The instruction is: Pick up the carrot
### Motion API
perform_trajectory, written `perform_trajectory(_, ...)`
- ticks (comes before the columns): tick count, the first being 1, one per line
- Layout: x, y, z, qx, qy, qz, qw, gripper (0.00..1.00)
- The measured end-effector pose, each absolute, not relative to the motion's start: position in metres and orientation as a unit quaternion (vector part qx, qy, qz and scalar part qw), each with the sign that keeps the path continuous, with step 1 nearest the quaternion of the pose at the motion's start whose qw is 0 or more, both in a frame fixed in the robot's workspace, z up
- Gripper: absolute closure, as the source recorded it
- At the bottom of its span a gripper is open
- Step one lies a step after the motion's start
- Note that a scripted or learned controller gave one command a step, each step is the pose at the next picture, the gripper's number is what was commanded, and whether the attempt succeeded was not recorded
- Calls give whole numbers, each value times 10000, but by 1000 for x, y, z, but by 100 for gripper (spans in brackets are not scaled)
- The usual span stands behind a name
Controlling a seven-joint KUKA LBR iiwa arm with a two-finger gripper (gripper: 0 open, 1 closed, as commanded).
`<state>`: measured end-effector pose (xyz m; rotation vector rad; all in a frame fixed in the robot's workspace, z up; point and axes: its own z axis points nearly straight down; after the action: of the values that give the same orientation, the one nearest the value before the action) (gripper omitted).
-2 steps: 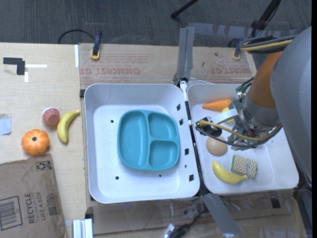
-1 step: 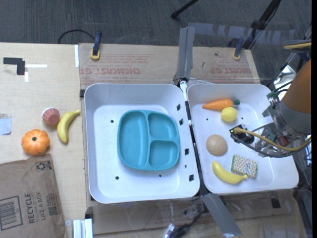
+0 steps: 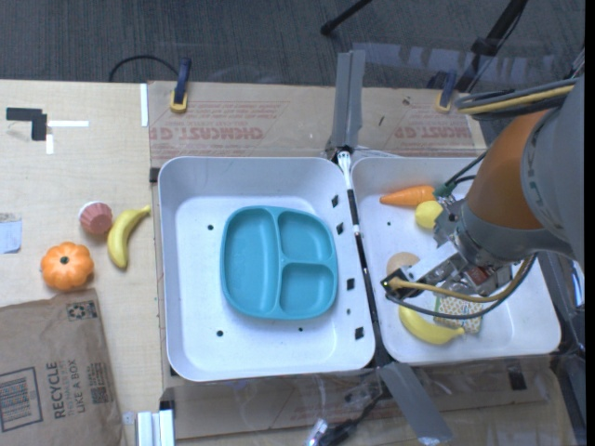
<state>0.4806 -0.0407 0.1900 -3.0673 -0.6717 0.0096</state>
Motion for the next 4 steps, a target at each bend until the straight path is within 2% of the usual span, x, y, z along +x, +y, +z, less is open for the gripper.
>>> perform_trajectory(1, 478, -62, 214, -9949, -1012, 15, -4, 100)
perform_trajectory(2, 477, -65, 203, -9951, -989, 32, 5, 100)
perform_trajectory(3, 477, -18, 190, -9949, -1013, 27, 5, 100)
perform_trajectory(4, 478, -19, 199, -9947, -1030, 42, 0, 100)
